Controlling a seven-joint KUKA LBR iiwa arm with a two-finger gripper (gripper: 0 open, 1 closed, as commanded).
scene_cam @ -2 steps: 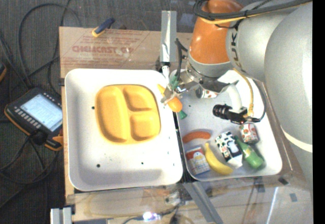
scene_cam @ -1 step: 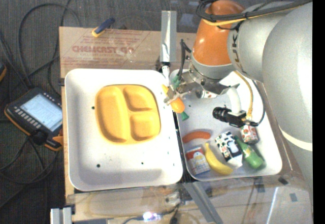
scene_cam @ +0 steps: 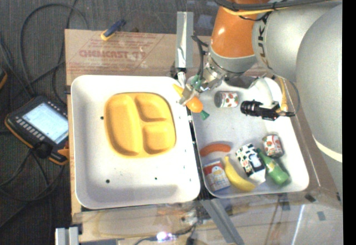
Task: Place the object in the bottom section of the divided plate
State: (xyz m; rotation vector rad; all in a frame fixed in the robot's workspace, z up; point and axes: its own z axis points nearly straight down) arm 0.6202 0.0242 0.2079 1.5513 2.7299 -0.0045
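My pincer (scene_cam: 191, 93): over the seam between the two bins, at their far end. I cannot tell whether it is open or closed.
Orange toy (scene_cam: 194, 104): right at my pincer's tip, above the left edge of the right bin (scene_cam: 233, 127). I cannot tell if I grip it.
Divided plate (scene_cam: 119, 121): yellow, lying in the left bin (scene_cam: 94, 177), left of the toy and apart from it.
Right bin, far: a small tin (scene_cam: 226, 99).
Right bin, near: a banana (scene_cam: 239, 178) beside a black-and-white carton (scene_cam: 249, 159).
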